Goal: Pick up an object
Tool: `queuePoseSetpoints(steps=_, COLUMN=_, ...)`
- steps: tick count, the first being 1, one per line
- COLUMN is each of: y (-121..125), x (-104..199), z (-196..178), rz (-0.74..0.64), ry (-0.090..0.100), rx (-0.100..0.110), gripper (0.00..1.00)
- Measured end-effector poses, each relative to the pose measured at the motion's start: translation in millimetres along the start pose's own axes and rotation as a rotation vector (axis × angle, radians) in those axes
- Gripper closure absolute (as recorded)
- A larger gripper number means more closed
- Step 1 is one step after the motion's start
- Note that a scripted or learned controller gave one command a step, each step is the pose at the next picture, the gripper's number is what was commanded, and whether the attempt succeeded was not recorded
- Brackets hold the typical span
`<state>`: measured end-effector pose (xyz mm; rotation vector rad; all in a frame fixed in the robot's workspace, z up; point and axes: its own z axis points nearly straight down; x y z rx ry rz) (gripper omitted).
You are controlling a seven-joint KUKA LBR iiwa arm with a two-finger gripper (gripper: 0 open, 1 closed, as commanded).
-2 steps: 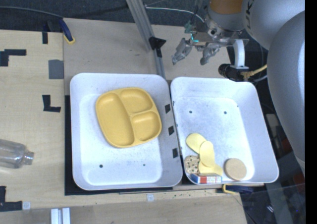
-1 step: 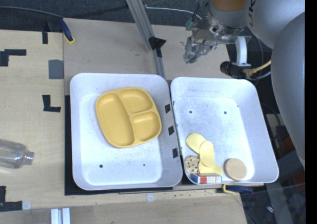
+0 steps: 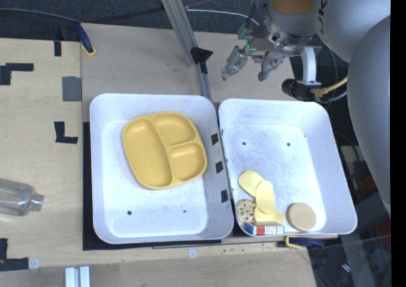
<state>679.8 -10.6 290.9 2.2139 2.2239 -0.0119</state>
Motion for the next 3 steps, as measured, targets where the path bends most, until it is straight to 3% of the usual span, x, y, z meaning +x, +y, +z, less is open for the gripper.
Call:
queuePoseSetpoints(steps=1, y=0.1, x=0.3, z=-10.1, rz=-0.001, ry=-0.001, rx=0.000, gripper=1.00)
queuePoseSetpoints(steps=2, y=0.0, x=0.1, z=-9.7, rz=-0.001, ry=-0.003, rx=0.001, gripper=0.00)
queuePoseSetpoints(steps=3, y=0.2, x=0.7, z=-19.7, rz=-0.003, ry=-0.004, rx=0.001, gripper=1.00)
